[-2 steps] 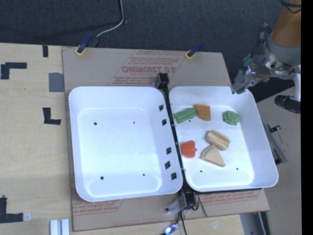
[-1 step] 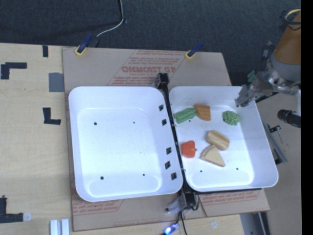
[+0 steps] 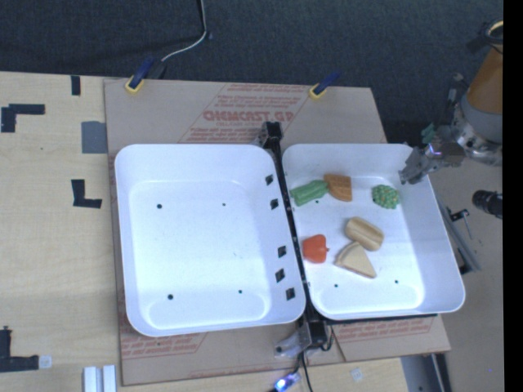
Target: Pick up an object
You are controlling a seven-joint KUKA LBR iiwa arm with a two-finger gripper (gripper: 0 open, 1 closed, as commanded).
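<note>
Here the gripper (image 3: pixel 413 170), finger state unclear, hovers by the green broccoli toy (image 3: pixel 386 196), probably light, rigid plastic, best pinched across its middle.

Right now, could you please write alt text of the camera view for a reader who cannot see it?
The gripper hangs over the upper right rim of the right bin, which holds six toy foods: a green vegetable, an orange piece, a green broccoli, a bread roll, a red pepper and a tan wedge. A left bin sits beside it.
</note>
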